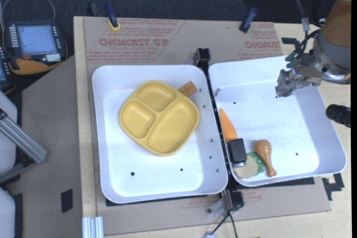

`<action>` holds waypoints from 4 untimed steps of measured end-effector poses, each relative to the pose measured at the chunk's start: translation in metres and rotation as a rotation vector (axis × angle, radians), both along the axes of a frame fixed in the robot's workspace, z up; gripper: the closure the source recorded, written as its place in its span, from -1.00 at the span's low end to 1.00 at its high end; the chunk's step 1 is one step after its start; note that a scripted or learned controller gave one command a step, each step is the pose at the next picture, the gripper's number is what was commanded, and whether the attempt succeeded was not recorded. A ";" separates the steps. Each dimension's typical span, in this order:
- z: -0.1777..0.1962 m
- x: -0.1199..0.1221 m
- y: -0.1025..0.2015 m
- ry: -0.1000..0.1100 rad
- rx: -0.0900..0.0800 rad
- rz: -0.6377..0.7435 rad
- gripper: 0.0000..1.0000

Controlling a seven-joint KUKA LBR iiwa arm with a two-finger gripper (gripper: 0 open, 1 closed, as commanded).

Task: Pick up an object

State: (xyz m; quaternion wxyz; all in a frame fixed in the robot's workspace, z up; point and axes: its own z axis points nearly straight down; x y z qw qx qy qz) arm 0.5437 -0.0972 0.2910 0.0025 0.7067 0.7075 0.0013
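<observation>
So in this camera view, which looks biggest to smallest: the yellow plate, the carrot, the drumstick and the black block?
1. Yellow plate, by far.
2. Carrot and drumstick, too alike to rank.
3. Black block.

divided plate (160,118) in left bin (106,136); carrot (227,125), drumstick (265,155) in right bin's (312,131) front-left corner

A pendant (34,44) with a lit screen is seen at the far left, off the bench. Two clamps, yellow (112,18) and blue (248,19), are fixed on the board's (167,42) top edge.
</observation>
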 end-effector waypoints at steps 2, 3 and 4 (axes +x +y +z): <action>-0.030 0.047 0.092 0.004 0.002 0.004 1.00; -0.054 0.066 0.140 0.003 0.002 0.004 1.00; -0.057 0.081 0.181 0.002 0.002 0.003 1.00</action>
